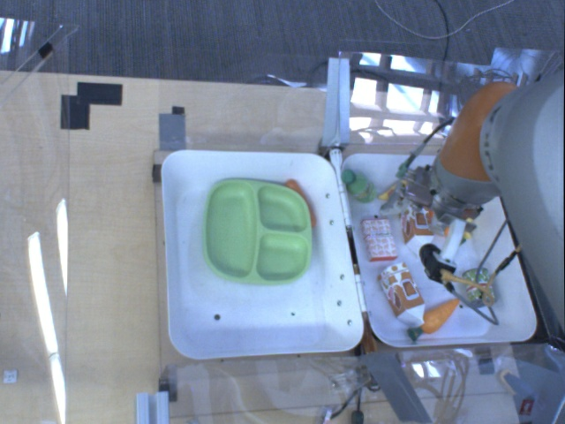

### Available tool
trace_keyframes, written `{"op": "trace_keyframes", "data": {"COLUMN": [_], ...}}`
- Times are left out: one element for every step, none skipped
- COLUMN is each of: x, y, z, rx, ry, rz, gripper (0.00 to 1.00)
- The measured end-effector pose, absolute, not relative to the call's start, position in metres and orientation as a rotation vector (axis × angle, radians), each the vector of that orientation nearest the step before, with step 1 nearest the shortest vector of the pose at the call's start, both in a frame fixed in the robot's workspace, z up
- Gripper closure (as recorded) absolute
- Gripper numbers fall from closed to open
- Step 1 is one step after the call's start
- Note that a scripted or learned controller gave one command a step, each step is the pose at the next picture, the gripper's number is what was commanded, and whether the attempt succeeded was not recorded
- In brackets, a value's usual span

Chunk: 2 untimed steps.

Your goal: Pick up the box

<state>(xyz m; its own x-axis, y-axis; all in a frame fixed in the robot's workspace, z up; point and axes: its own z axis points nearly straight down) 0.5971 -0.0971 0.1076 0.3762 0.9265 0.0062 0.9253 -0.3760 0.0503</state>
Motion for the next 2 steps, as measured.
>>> {"op": "trace_keyframes", "data": {"x": [0.542, 0.517], "y": [-0.119, -0.142], "z": [0.089, 0.089], "rx": [2.744, 2.74], "ry": [1.514, 1.523], "rz": [0.014, 0.015], "gripper": [0.0, 0.0]}}
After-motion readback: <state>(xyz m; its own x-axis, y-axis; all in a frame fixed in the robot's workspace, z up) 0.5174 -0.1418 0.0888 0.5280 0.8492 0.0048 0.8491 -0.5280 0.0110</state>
